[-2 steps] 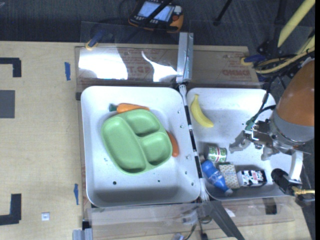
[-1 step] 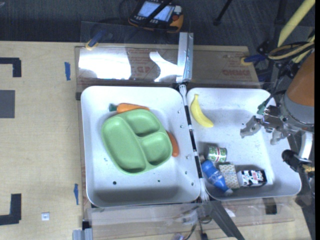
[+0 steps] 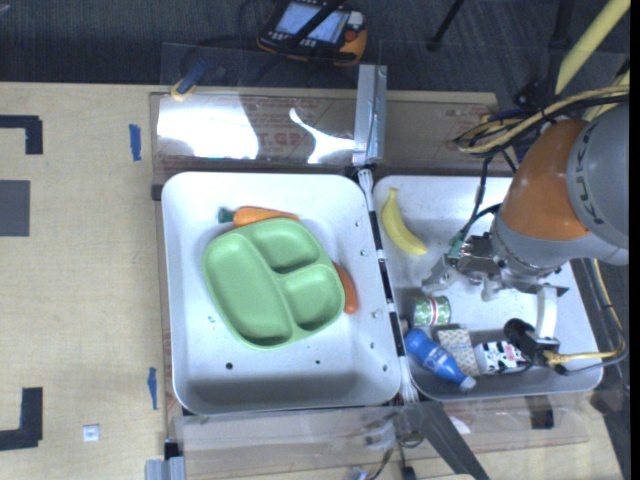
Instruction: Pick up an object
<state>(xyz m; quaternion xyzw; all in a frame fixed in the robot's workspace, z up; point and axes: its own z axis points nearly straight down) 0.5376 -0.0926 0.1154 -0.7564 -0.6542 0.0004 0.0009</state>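
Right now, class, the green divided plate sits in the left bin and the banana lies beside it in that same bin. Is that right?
Not quite. The camera view shows the banana in the right bin, near its far left corner. The green divided plate does sit in the left bin.

Robotics lab, test cell setup. Evidence: industrial arm (image 3: 570,193) with yellow and black cables (image 3: 520,118) looped over it, mounted at a plywood surface (image 3: 70,268) marked with black tape squares and blue tape tabs as fiducials. Two white bins (image 3: 190,368) butted together, a clear acrylic guard panel (image 3: 260,108) standing behind them. Well beyond the claw (image 3: 490,278), on dark carpet, sits a handheld control pendant (image 3: 312,26) with lit screen, plus black tripod or stand legs (image 3: 460,3). Bin contents are toy props: a plastic banana (image 3: 400,230), a green divided plate (image 3: 272,280).
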